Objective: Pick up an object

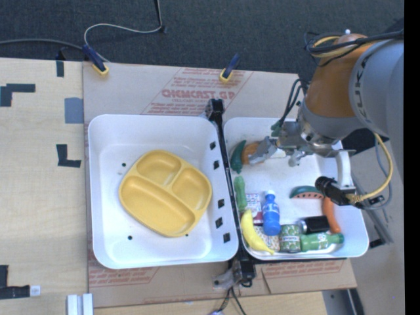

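Left bin (98,176): white; holds yellow divided plate (165,192). Right bin (359,231): white. Arm (367,71): grey, orange band above wrist. Bottle (270,212): blue, white cap, near middle of right bin. Banana (252,235): yellow, near-left corner. Green can (321,241) and patterned green-white can (289,238) along near wall. Watermelon slice (304,191): green rind, red flesh. Carrot (331,216): orange, right side. Bench board (131,90): tan cardboard, red lettering. Clamps (96,59) at far edge: yellow and blue.

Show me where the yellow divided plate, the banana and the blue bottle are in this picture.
yellow divided plate (165,192): camera view, on its middle ridge.
banana (251,233): camera view, on its curved middle.
blue bottle (270,213): camera view, on its body.
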You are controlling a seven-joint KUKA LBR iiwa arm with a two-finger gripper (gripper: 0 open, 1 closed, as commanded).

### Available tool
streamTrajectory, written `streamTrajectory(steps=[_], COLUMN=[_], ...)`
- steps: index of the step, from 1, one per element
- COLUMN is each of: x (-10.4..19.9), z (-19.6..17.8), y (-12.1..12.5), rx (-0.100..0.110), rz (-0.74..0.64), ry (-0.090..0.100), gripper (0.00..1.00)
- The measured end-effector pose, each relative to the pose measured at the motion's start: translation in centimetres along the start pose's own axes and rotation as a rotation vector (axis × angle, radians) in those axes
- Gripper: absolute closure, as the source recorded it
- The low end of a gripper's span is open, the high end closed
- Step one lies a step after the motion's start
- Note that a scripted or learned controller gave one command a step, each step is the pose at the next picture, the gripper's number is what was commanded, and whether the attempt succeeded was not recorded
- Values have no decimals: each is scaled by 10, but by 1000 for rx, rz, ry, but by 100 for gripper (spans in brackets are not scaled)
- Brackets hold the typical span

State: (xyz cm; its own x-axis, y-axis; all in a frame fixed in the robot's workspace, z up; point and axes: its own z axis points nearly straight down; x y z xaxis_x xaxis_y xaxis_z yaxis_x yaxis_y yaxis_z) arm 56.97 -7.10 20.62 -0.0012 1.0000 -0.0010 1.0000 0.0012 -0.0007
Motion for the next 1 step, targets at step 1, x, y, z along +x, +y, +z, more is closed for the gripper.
streamTrajectory(steps=[1], x=[-31], z=[84], y=[89], rx=[-10], rz=[-1], ry=[-2], gripper=[0])
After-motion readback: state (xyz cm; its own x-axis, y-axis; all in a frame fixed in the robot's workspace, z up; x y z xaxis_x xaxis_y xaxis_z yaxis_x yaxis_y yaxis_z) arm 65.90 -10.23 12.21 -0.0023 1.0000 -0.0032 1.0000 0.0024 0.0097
